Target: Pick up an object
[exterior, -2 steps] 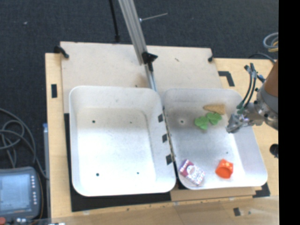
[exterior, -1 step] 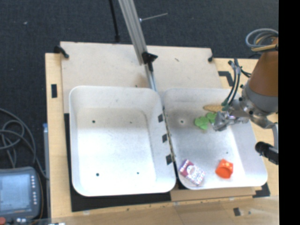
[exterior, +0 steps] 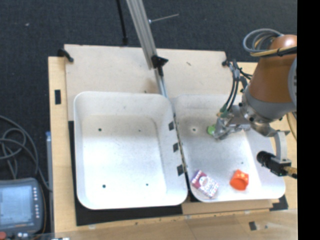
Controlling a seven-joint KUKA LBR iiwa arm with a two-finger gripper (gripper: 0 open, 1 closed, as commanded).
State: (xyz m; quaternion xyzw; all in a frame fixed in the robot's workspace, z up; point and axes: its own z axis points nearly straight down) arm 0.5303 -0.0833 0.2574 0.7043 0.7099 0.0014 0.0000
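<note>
Green ball sits in the right bin, upper middle, touching my gripper on its left side; can't tell whether it's held. Orange cup and pink packet lie near the front rim, well apart from me. Left bin alongside.

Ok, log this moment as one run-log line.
gripper low in right bin | at small green object, grasp unconfirmed | orange object, pink packet near front rim

Dark carpet floor w/ tan wood bench
</note>
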